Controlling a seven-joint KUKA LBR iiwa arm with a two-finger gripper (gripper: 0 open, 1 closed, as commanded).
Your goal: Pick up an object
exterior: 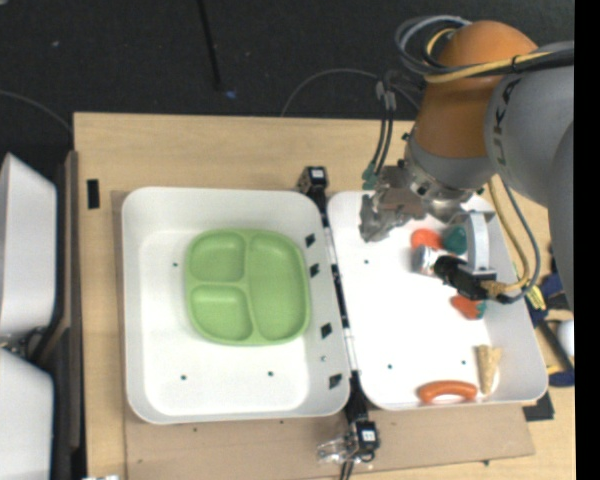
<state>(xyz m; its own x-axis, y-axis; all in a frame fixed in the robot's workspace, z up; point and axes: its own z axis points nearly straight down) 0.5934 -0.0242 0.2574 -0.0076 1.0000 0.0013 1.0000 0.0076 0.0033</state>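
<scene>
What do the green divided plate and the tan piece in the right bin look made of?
Green plate: likely moulded plastic, smooth, even colour, rounded compartment ridges. Tan piece: perhaps wood or foam, dull surface; too small to be sure.

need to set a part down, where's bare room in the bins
Right bin: bare middle and left, between the end effector above and the orange ring below. Left bin: a strip below the green divided plate. Crowded: right bin's upper right corner.
</scene>
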